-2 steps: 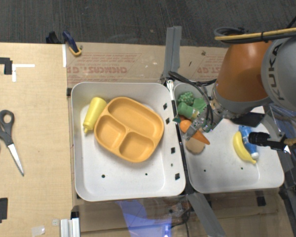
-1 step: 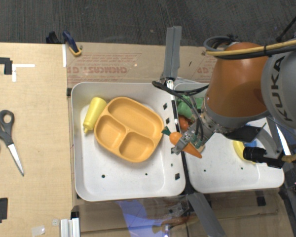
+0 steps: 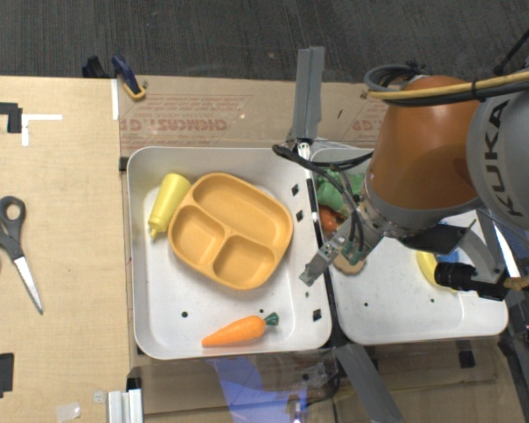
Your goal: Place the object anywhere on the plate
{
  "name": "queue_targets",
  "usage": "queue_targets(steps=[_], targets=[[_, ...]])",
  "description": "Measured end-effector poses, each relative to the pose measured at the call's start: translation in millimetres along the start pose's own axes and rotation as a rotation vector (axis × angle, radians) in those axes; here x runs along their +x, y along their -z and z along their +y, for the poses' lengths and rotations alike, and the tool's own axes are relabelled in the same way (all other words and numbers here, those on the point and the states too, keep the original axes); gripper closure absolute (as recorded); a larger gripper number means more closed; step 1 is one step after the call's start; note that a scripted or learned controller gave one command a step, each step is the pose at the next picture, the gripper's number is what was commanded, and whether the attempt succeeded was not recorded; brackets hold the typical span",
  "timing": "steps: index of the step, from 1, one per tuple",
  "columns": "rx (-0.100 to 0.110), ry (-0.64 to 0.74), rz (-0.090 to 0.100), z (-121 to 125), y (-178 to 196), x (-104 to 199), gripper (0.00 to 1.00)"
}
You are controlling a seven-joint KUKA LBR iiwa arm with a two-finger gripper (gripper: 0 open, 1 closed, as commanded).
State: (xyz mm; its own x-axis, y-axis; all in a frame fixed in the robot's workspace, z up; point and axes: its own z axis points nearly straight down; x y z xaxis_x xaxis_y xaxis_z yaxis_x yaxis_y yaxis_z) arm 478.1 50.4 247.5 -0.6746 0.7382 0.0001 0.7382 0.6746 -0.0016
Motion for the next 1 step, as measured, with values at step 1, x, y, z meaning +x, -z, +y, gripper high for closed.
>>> queue_targets(steps=[1], targets=[[0.001,0.0,0.0,0.3,8.3,-1.0,1.0]])
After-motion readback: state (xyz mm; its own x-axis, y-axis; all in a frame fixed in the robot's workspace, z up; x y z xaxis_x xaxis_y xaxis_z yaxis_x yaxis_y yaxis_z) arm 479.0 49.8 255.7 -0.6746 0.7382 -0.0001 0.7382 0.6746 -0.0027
